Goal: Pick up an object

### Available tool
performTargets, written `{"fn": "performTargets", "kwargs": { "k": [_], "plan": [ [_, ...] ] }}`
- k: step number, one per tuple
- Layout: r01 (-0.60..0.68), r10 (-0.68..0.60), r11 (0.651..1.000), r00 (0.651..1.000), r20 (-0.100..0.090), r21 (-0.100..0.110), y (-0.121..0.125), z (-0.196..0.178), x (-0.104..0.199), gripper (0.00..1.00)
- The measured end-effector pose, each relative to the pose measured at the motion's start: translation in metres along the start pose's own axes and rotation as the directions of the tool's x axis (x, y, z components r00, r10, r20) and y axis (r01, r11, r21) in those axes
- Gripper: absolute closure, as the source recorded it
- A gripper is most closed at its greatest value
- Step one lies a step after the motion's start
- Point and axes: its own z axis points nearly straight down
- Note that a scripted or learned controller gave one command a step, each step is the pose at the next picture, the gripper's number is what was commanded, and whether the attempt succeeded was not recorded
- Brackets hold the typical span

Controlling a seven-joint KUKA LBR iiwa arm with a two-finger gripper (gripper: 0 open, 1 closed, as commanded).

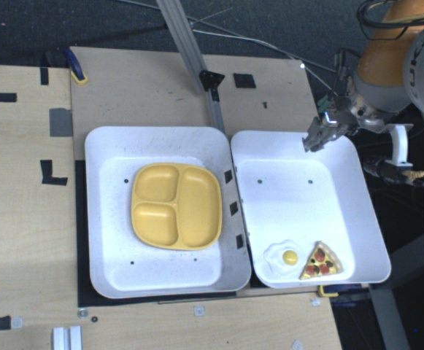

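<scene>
A toy fried egg (282,256) and a toy pizza slice (321,261) lie side by side at the near edge of the right bin (299,188). A yellow divided plate (176,205) sits in the middle of the left bin (109,195). My gripper (315,138) hangs over the far right corner of the right bin, well away from the egg and the pizza. Nothing shows between its fingers.
A slanted metal pole (190,42) rises from behind the bins at the top centre. Cables run across the dark floor at the back. The arm's orange band (387,57) is at the top right.
</scene>
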Motion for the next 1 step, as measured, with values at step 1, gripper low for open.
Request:
{"fn": "performTargets", "kwargs": {
  "k": [1],
  "plan": [
    [0.002, -0.002, 1.000, 1.000, -0.001, 0.007, -0.0208, 0.0108, 0.0415, 1.00]
  ]
}}
